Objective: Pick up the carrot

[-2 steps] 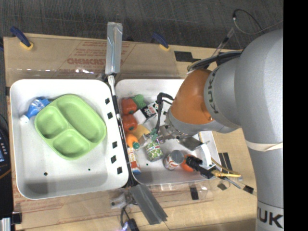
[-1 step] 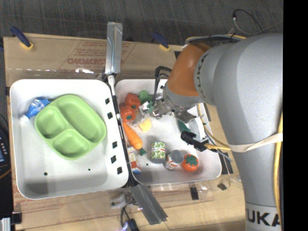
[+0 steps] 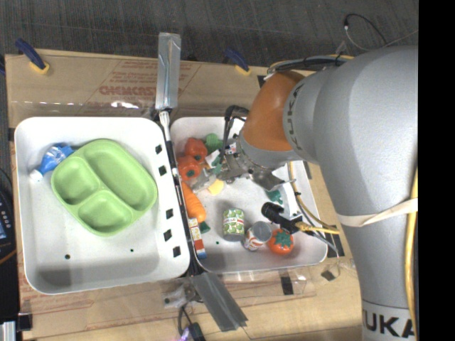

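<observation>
The carrot (image 3: pixel 193 203) lies in the right bin (image 3: pixel 313 256), pressed close along its left wall, pointing lengthwise toward the front. Just above it sit two orange-red toy vegetables (image 3: pixel 190 165) with green tops, and a small yellow piece (image 3: pixel 215 187) lies to its right. Farther right I see a green-labelled can (image 3: pixel 233 223), a second small can (image 3: pixel 254 237) on its side, and a tomato-like toy (image 3: pixel 281 241) near the front corner.

My hand (image 3: pixel 219 170) hangs over the upper middle of this bin, near the yellow piece and above the carrot's upper end; I cannot tell how far it is opened, nor whether anything is in it, because the wrist hides the tips.

To do this well I would bring the hand over the carrot's middle, turn it so it closes across the narrow width, and come down straight. The wall is the worry: one side has little room, so I may need to approach slightly tilted from the bin's inside.

The left bin (image 3: pixel 43 261) holds a green divided plate (image 3: pixel 106 187) and a blue thing (image 3: pixel 53 156) behind it.
</observation>
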### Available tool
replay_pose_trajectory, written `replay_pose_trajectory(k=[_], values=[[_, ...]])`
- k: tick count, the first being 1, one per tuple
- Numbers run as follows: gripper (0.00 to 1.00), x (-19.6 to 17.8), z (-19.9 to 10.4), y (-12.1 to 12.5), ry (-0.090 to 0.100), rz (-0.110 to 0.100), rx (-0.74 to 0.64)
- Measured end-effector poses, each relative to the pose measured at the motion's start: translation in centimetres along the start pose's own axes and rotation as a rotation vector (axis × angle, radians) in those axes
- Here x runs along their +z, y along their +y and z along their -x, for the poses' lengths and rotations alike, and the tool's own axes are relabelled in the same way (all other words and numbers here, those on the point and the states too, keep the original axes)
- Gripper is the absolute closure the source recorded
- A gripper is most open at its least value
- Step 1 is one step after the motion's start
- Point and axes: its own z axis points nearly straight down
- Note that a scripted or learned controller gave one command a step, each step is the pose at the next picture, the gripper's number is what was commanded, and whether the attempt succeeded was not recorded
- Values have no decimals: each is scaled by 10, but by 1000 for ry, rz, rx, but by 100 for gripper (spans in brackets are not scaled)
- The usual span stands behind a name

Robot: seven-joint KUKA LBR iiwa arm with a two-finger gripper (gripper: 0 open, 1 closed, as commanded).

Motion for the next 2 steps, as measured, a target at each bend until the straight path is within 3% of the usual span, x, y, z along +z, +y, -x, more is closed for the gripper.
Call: replay_pose_trajectory(k=[1, 2], values=[[100, -10, 0, 0, 1, -2, -3], [100, -48, 71, 33, -1, 5, 171]])
